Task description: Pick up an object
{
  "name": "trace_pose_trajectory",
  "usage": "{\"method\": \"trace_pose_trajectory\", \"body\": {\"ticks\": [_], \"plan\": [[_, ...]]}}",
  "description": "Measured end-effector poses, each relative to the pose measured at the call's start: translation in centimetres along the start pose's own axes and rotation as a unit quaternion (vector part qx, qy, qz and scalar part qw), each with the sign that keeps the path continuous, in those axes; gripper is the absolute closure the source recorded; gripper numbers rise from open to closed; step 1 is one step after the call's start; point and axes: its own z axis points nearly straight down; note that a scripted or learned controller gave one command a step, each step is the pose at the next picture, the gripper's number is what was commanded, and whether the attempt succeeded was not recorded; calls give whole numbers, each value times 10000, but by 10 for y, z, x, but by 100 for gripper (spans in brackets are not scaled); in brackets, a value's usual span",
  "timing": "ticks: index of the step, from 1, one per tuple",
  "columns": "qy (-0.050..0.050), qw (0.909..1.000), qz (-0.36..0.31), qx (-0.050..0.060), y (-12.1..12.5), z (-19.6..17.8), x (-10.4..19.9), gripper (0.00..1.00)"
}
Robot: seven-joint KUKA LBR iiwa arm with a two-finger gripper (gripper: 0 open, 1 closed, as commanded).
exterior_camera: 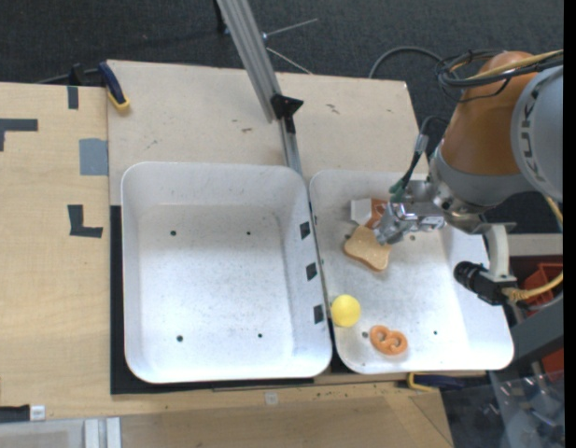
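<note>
In the right bin (474, 325) lie a tan slice of toast (367, 249), a yellow ball (344, 310) near the bin's left wall, and an orange pretzel-shaped piece (388, 341) near the front. An orange-and-white object (373, 212) rests behind the toast, partly hidden by the gripper. My gripper (393, 230) hangs over the toast's back right edge, right next to it; whether it touches the toast I cannot tell.
The left bin (213, 269) lies beside the right one, split from it by a wall with black clips. A slanted metal pole (259, 59) rises behind the bins. A black fitting with a cable (484, 283) sits at the right bin's right rim.
</note>
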Motion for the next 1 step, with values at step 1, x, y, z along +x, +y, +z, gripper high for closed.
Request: {"method": "trace_pose_trajectory", "body": {"ticks": [1], "plan": [[-6, 10000, 4, 9, 1, 10, 49, 100]]}}
